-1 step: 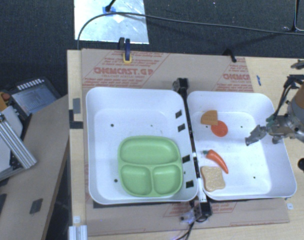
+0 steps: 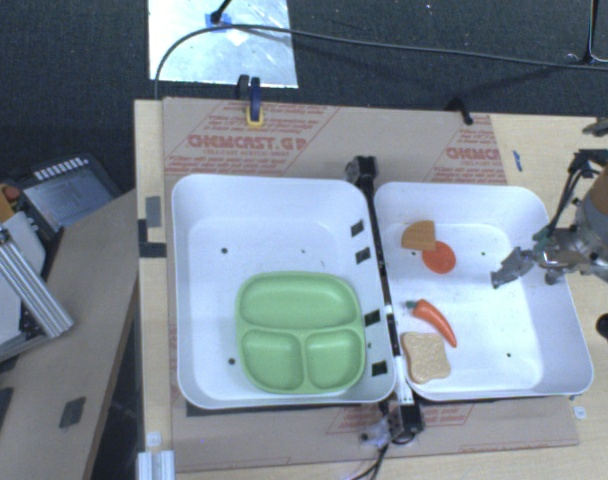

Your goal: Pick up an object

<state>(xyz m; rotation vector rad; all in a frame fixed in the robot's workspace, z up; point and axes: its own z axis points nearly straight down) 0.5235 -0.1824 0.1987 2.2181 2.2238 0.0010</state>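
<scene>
Dark carpet point(image 2: 64, 58) covers the floor, with a shiny metal sheet point(image 2: 222, 26) lying on it and a cable point(image 2: 404, 48) trailing across. A tan side table point(image 2: 54, 368) stands left, holding what may be electronics point(image 2: 59, 196).

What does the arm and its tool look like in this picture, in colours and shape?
The arm enters at the right edge, grey metal with an orange patch near the top. Dark thin cables or rods run along it. The tool is small, grey and metallic, ending in a narrow dark tip over the right bin. No markings are legible.
</scene>
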